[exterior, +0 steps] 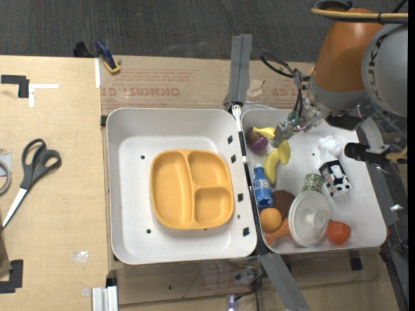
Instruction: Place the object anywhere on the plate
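A divided plastic plate in plain orange-yellow lies in the left white bin. In the right white bin sit a yellow banana, a purple round fruit, a small bottle with a blue label, an orange ball-shaped fruit, a clear-white plastic cup, a red-orange tomato-like piece and a black-and-white cow-patterned toy. Black-handled scissors rest on the pale wood desk. The grey arm carries an orange band.
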Robot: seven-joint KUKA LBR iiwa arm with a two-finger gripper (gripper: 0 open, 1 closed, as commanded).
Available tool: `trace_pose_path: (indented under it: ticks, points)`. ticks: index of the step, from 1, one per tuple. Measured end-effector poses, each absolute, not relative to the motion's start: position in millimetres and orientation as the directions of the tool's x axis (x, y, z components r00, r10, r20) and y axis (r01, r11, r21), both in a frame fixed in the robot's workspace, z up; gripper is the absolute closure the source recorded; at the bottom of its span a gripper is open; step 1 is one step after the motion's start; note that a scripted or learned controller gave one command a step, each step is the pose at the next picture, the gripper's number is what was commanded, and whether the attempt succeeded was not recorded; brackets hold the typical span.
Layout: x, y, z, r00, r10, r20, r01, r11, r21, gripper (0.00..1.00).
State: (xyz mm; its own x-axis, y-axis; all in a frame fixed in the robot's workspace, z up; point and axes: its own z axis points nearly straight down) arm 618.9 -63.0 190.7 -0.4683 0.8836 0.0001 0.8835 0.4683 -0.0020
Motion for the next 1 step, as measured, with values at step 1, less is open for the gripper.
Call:
trace_pose_path:
  ticks: [1]
  points:
    - [604.1,9.2,204.1,-0.546,0.837,0.000,0.837,0.546,-0.001,1.00]
